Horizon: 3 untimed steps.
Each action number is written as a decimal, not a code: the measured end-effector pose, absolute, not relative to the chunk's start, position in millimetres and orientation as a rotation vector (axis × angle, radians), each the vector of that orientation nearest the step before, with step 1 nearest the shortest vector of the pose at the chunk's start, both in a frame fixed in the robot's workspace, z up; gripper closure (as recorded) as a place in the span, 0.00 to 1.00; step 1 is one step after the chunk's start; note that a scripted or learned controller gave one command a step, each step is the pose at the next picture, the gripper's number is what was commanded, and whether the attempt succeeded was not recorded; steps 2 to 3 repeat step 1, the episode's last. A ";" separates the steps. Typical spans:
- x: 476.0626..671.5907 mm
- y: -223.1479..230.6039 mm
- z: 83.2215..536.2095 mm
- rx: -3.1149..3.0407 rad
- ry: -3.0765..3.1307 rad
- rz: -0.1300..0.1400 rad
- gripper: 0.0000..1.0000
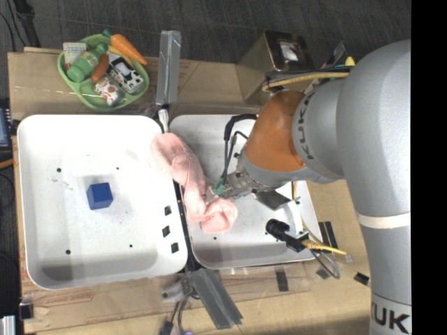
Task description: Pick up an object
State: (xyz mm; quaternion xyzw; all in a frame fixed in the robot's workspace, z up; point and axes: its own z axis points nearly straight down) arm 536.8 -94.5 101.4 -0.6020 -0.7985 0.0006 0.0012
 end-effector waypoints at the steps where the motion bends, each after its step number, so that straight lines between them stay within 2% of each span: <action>1: 532.4 -68.8 221.5 -1.854 -2.536 0.000 1.00; 3: 532.4 -68.8 221.5 -1.854 -2.536 0.000 1.00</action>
